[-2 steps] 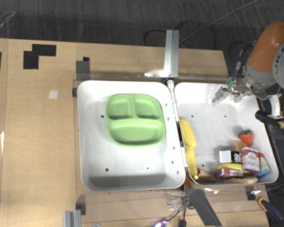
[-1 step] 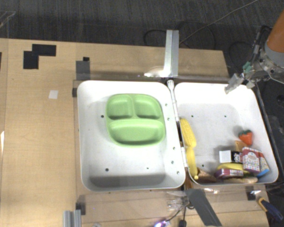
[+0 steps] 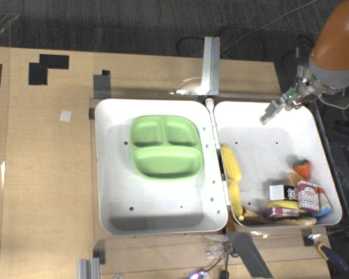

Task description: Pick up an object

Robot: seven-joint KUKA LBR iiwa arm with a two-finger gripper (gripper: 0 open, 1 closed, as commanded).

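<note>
Yellow corn [image 3: 230, 163] well below claw [image 3: 269, 115]

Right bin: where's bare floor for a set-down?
Right bin: bare floor between the gripper, corn cob and strawberry. Crowded along the near-right corner, around the banana. Left bin: bare strip nearer than the green tray.

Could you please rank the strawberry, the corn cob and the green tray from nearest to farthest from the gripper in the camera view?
From the gripper:
1. Strawberry, right bin, toward its right side.
2. Corn cob, right bin, along its left wall.
3. Green tray, left bin, middle.
</note>
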